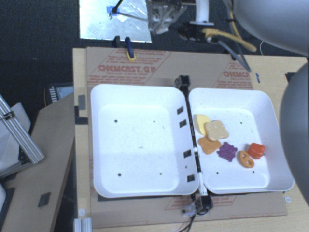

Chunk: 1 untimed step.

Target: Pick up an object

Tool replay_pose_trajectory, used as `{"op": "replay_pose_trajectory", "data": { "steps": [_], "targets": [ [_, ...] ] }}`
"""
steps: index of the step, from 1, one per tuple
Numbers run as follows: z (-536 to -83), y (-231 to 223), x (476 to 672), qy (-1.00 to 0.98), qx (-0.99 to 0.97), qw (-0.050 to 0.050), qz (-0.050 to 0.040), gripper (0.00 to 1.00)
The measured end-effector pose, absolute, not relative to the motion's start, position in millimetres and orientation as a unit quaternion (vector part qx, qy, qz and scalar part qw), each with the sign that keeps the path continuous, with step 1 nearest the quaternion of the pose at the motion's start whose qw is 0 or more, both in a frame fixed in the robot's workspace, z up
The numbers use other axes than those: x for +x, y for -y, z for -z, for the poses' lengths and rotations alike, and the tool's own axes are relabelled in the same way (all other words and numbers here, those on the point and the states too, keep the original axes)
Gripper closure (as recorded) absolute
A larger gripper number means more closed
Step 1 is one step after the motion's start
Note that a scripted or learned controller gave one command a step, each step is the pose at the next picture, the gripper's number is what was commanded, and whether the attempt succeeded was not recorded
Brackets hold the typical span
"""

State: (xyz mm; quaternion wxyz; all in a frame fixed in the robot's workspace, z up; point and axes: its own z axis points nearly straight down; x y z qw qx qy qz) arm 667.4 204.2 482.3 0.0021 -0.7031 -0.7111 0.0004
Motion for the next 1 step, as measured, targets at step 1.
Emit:
{"op": "replay_pose_trajectory", "data": {
  "steps": [1],
  "targets": [
    [-540.5, -157.5, 620.5, 0.707, -0.707, -0.002, 0.0039, 1.00]
  ]
}}
